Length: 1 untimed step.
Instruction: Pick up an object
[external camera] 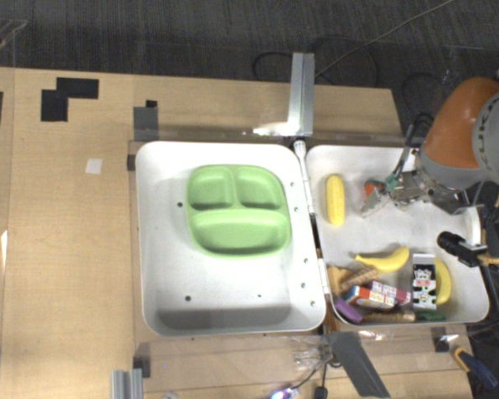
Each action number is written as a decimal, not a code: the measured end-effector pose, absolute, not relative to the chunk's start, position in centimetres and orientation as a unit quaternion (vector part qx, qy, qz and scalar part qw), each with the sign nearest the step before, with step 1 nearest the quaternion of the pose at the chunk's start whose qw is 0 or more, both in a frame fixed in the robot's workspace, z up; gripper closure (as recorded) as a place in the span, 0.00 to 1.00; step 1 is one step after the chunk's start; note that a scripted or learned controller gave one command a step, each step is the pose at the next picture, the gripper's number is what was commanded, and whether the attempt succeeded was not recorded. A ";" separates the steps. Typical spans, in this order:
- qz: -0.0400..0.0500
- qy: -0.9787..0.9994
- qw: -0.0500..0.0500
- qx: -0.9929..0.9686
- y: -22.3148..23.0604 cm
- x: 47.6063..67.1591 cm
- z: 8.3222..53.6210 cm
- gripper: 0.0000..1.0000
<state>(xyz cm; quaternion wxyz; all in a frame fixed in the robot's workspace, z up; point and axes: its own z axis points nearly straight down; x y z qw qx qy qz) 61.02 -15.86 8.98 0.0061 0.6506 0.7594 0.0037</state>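
Green plastic catches the eye first: a divided plate (236, 209) with three compartments lies in the left bin (162, 298), toward its far side, with bare white floor around it.

In the right bin (481, 306) things are busier. An ear of corn (335, 199) lies near the bin's left wall, lengthwise, well apart from everything else. Toward the near end sits a heap: a banana (384, 261) curves across the top of it, a second banana (442, 281) lies at the right side of it, and between them stands a small dark box (423, 278) with a printed face. Lower down a colourful carton (381, 293) rests on the pile, with something purple (349, 311) showing under it at the bin's near edge.

From the right the grey arm (491, 135) reaches in, its orange band (451, 131) rounded above the wrist. The gripper (381, 194) is down in the far half of the right bin, low over the floor, and a small red object (373, 189) sits right at its tip. From where I stand I cannot tell whether the fingers are spread or closed, nor whether the red thing is actually between them or only beside them
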 end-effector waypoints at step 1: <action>0.003 0.739 0.004 0.673 -14.0 65.4 8.8 0.00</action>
